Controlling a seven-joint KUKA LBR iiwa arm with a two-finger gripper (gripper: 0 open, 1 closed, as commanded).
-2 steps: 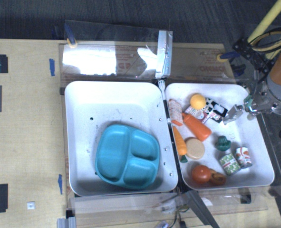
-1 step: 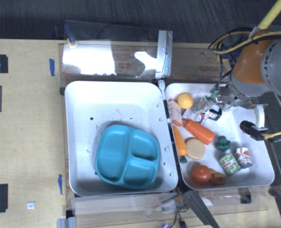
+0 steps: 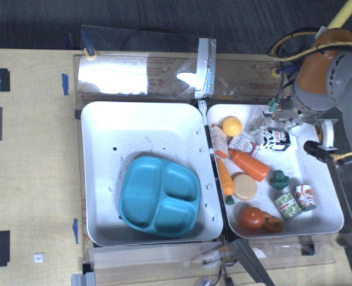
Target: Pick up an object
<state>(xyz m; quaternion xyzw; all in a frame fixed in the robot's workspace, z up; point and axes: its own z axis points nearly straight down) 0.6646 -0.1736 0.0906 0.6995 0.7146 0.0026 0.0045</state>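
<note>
While the arm reaches in from the right, its grey body with the orange band hangs over the upper right corner of the right bin. The gripper is low over the back part of this bin, just above a black and white patterned item. The metal parts there are small and blurred, so I cannot tell how the gripper is set, and nothing clearly sits in it.

The objects lie crowded in the left half of the right bin. A yellow ball is near the back, and beside it is a small white packet with red print. An orange bottle lies at a slant, and a thin orange carrot-like piece lies along the left wall. A round beige disc touches the bottle. Farther front are a red tomato-like item, a dark green small thing and two little cans, whose labels are too small to read.

The left bin holds a blue divided plate. Behind the bins a clear plastic sheet gives glare and hides the surface under it.
</note>
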